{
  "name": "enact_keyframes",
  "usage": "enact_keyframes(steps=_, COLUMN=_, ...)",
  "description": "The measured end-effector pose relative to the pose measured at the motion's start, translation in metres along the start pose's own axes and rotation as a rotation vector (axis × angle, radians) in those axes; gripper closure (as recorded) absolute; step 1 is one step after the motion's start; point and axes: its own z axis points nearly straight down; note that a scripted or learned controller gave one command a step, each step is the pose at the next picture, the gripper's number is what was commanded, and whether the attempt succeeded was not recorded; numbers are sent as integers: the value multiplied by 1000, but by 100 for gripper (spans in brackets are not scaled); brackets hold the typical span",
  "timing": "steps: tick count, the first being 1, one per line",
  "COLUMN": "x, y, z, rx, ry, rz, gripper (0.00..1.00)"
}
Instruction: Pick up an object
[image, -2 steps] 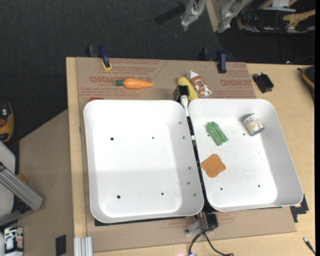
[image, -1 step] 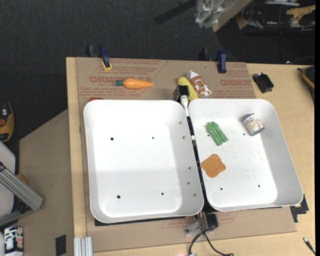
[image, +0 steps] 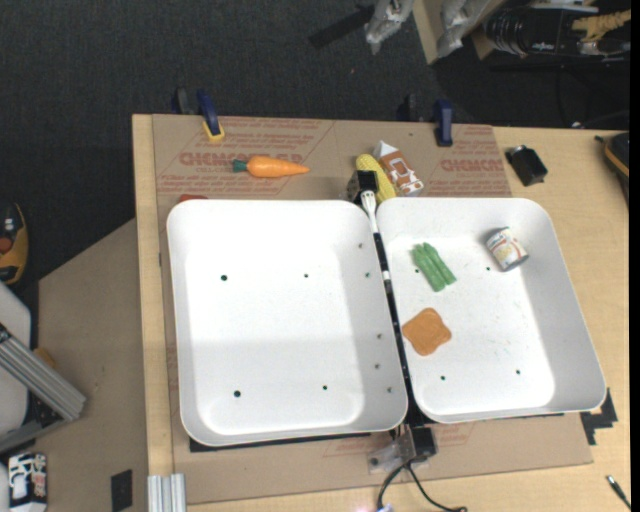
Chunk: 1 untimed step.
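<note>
Whether the end effector is released or clenched cannot be told from this view, and nothing here can be placed against it, so places follow the camera view.

The right bin (image: 560, 330) holds three loose things that could be picked. A green ridged piece (image: 433, 266) lies near the bin's upper left. An orange-brown flat piece (image: 427, 331) lies below it, close to the left wall. A small can (image: 506, 248) lies on its side towards the upper right, well apart from the other two. The left bin (image: 270, 310) touches the right bin along a dark seam, and small dark dots mark both floors.

Both bins sit on a brown cardboard sheet (image: 300, 140) printed with faded red letters. Two blue clamps (image: 210, 115) (image: 443, 120) hold its far edge. On the cardboard beyond the bins lie a toy carrot (image: 270, 167), a yellow item (image: 370, 172) and an orange and white carton (image: 402, 172), the last two touching. A small black block (image: 526, 164) rests on the pale wooden worktop (image: 590, 200).

A cable (image: 410, 480) trails off the near edge. Dark carpet (image: 100, 60) surrounds the worktop, and an aluminium rail (image: 40, 378) crosses the lower left corner.
</note>
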Motion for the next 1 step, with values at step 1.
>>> enact_keyframes(steps=1, x=1, y=0, z=-11, rx=-6, ry=0, rz=-1, gripper=100)
